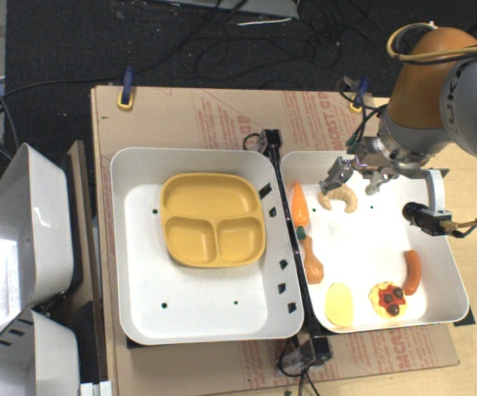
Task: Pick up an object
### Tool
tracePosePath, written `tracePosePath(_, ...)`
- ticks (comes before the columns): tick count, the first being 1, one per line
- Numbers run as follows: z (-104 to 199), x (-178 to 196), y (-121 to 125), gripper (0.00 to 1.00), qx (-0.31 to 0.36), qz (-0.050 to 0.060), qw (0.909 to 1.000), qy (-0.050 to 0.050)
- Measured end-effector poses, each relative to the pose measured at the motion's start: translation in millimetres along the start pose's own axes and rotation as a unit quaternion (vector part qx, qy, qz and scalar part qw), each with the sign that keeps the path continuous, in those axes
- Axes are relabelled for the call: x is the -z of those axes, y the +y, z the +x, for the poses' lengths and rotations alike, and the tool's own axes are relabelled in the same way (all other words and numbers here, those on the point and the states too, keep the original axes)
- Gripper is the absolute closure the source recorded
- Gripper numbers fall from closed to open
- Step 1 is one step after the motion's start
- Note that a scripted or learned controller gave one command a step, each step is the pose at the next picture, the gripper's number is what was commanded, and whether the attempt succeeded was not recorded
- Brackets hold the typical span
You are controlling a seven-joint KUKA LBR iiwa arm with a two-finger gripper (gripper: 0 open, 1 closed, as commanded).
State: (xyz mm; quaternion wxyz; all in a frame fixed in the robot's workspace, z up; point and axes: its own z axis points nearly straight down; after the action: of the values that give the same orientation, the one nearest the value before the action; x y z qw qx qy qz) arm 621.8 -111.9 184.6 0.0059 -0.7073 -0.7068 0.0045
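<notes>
Croissant (339,197), under end effector (356,177) (near bin rim)

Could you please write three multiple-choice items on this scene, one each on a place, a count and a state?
1. Where does the yellow divided plate lie?
A. In the left bin
B. In the right bin
C. On the bare bench

2. How many compartments does the plate have?
A. Two
B. Three
C. Five

3. How does the gripper stand to the croissant?
A. It holds the croissant raised high above the bin
B. It is far off, over the left bin
C. It is right above the croissant, which lies on the bin floor

Answers: 1 A, the plate sits within the left bin's walls. 2 B, one wide section and two smaller ones show. 3 C, the fingers straddle the croissant from above.
</notes>
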Motion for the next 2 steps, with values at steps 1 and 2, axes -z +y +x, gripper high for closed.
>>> tracePosePath(1,0,9,3,0.00,0.001,-0.007,1.0000,-0.001)
tracePosePath(2,2,-34,3,0.00,0.000,-0.006,1.0000,-0.001)
